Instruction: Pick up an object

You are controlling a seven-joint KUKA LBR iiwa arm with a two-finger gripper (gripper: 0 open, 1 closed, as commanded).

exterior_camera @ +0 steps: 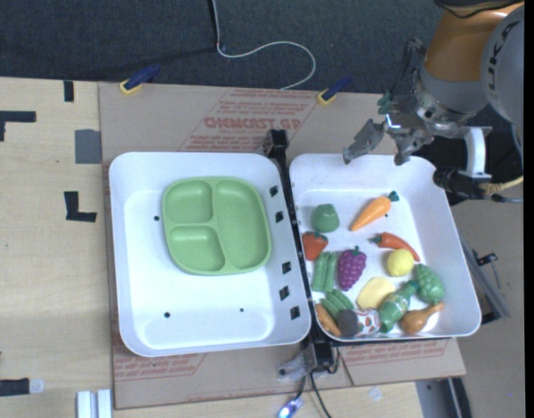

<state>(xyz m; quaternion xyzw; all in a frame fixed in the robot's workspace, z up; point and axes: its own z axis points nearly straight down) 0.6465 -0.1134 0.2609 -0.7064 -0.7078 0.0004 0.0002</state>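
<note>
Nothing is picked yet: the two-finger gripper (378, 149) hangs spread wide and empty over the right white bin's (454, 233) far rim, the orange plastic carrot (372, 213) lying near below.

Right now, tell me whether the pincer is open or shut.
Open. The grey two-finger pincer has its fingers splayed apart above the far rim of the right shallow white bin, with nothing between them.

Single fixed overhead cam, slanted view.
We look down on the tabletop (40, 259) from above its near edge, far enough back to frame both white bins: left bin (136, 320), right bin (454, 233). The arm (471, 33) enters from the right, top corner.
</note>
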